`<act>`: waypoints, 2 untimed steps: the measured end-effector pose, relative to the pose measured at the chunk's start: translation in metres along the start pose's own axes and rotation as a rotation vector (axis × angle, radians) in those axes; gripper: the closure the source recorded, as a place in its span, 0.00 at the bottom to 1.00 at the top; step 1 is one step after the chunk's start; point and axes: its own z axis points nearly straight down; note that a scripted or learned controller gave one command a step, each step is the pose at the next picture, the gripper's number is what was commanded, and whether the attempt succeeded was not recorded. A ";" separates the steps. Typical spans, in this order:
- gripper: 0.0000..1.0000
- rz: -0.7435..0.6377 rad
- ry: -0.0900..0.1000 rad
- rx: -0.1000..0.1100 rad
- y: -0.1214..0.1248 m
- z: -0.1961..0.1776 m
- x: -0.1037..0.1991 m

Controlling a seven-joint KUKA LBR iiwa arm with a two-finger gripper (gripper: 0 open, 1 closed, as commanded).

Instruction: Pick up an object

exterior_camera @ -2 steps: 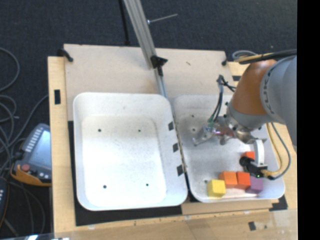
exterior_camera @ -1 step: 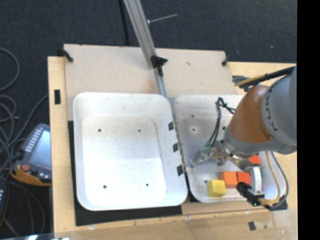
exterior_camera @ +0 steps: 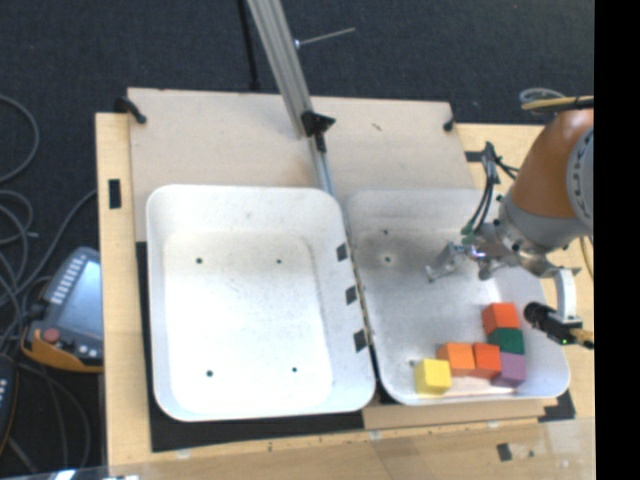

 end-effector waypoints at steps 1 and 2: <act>0.00 -0.007 0.003 0.002 -0.011 0.039 0.060; 0.00 -0.003 0.000 -0.006 0.001 -0.061 0.034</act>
